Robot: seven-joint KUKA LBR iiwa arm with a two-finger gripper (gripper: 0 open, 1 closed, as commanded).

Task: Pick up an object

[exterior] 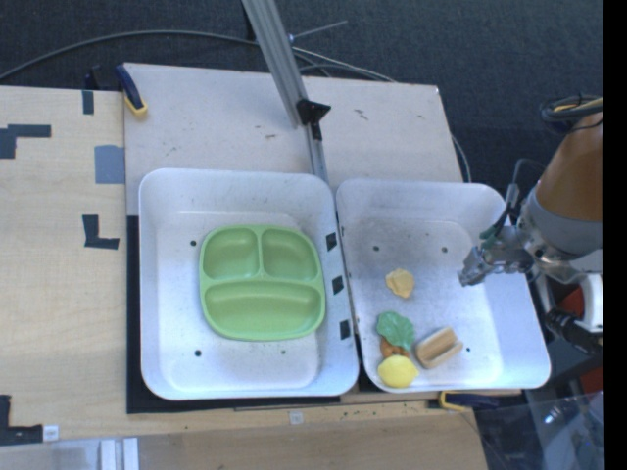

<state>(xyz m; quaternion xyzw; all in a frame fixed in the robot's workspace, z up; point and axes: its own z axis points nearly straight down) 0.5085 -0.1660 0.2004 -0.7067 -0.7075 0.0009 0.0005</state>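
Note:
In the right bin (pixel 490 204) lie several small food toys: a pale yellow piece (pixel 400 283) near the middle, a green leafy piece (pixel 395 327) with an orange bit under it, a yellow lemon (pixel 397 371) at the front wall, and a tan bread-like block (pixel 438 347). My gripper (pixel 474 268) hangs over the right side of this bin, to the right of the pale yellow piece and apart from it. Nothing shows between its fingertips.
The left bin (pixel 162 262) holds a green divided plate (pixel 262 282). A slanted metal pole (pixel 279 47) rises behind the bins. The grey arm with its orange band (pixel 578 179) comes in from the right over the bin's edge. Cables run across the dark floor behind.

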